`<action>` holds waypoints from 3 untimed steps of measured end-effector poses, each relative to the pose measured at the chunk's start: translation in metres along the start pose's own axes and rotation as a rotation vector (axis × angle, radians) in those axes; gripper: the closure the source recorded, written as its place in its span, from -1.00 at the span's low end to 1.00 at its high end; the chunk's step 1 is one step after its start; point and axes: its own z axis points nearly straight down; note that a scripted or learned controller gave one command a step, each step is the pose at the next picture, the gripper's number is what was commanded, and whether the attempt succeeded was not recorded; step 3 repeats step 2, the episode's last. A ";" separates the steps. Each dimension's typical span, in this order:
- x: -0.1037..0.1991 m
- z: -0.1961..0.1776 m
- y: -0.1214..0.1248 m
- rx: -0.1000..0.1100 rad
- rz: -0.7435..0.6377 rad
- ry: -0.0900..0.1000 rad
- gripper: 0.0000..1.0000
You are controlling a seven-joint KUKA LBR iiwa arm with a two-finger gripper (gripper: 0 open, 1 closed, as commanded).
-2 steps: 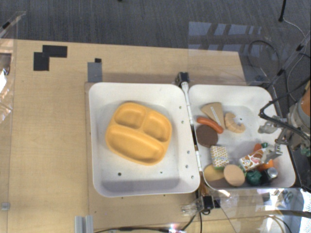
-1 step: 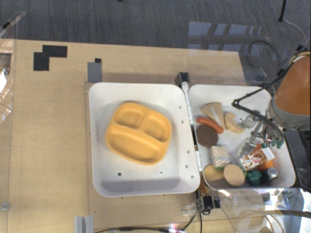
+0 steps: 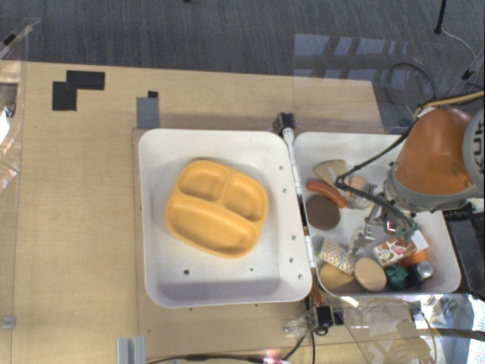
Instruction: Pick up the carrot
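A small orange piece that looks like the carrot (image 3: 416,258) lies near the front right corner of the right bin (image 3: 453,273). It is wedged between a red and white box (image 3: 395,250) and a dark green item (image 3: 398,277), and mostly hidden by them. My gripper (image 3: 383,230) hangs over the middle of the right bin, just up and left of the box and a short way from the carrot. The grey and orange arm (image 3: 433,161) covers the bin's right side.
The right bin also holds a reddish sausage (image 3: 327,193), a brown round patty (image 3: 323,213), a beige piece (image 3: 330,171), a patterned cracker (image 3: 338,255) and a tan bread roll (image 3: 370,274). A yellow divided plate (image 3: 217,208) lies in the left bin (image 3: 161,279).
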 end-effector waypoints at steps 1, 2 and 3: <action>-0.005 -0.073 -0.064 0.005 0.000 -0.005 -1.00; 0.016 -0.072 0.010 -0.004 0.146 0.008 -1.00; 0.016 -0.072 0.010 -0.004 0.146 0.008 -1.00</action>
